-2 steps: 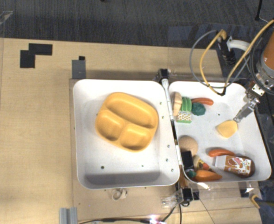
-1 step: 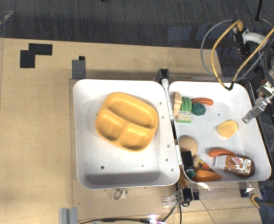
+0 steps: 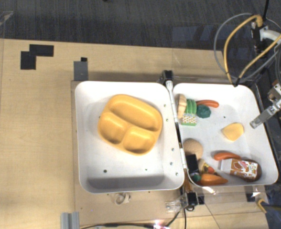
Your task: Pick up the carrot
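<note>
The carrot is orange with a bit of green at its left end. It lies on its side at the front edge of the right bin, just left of a brown bottle. My gripper hangs over the bin's right rim, up and to the right of the carrot and well apart from it. The grey arm and its cables rise behind it at the view's right edge. Nothing shows in the gripper's grasp.
The left bin holds a yellow divided plate. The right bin also has a yellow wedge, two orange-red sausages, a beige ball, a black piece and green and white toys.
</note>
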Robot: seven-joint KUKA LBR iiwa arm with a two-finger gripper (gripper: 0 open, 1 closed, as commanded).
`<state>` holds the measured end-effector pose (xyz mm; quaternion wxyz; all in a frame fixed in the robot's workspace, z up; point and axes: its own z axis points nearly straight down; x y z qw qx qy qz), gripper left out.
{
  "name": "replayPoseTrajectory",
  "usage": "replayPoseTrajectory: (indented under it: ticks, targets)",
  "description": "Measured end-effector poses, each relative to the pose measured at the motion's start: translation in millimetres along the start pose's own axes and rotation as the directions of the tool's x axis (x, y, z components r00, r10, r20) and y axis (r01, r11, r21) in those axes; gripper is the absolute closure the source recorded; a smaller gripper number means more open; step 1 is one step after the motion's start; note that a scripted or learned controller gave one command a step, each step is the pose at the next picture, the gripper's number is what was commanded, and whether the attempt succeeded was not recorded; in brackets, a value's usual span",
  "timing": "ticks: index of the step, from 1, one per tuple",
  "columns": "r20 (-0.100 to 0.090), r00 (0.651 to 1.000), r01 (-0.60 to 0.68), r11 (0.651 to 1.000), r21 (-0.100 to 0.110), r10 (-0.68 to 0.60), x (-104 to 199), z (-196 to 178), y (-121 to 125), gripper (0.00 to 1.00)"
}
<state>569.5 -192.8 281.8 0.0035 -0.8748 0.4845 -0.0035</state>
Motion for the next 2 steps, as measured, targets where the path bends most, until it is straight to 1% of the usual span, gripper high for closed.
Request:
replayPoseTrajectory:
  ticks: [1,2]
  targets:
    - [0.002,0.999,0.043,0.999,-0.002,-0.043,-13,6,20,0.0]
    - [0.0,0.998,-0.069,0.998,-0.002,0.069,-17,24,36,0.0]
